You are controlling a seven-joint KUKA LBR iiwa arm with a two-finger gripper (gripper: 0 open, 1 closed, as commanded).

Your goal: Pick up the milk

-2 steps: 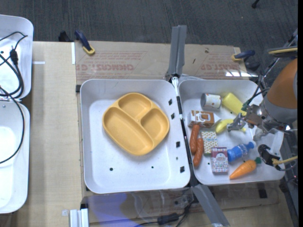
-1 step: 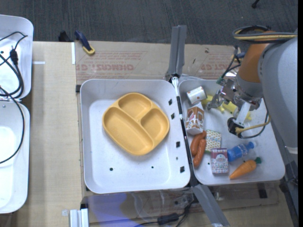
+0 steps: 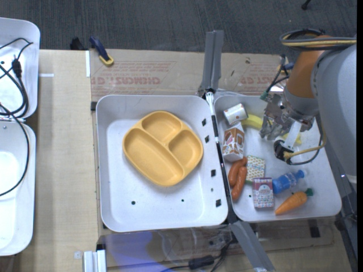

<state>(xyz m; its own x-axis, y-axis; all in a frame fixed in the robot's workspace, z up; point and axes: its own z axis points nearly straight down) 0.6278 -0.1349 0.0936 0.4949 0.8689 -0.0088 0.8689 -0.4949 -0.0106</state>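
Note:
The milk (image 3: 233, 141) is a small white and red-brown carton, standing in the left part of the right bin (image 3: 323, 203), close to the divider. My gripper (image 3: 273, 128) hangs low over the upper middle of that bin, roughly a carton's width to the right of the milk and slightly farther back. It sits just above the right end of a yellow banana (image 3: 254, 121). Nothing of the milk is between it; the carton stands apart and untouched.
The right bin also holds a silver can (image 3: 235, 114), two orange sausages (image 3: 237, 179), a speckled cracker pack (image 3: 255, 167), a red box (image 3: 262, 193), a blue bottle (image 3: 287, 181) and a carrot (image 3: 291, 203). A yellow divided plate (image 3: 163, 147) lies in the left bin (image 3: 113, 208).

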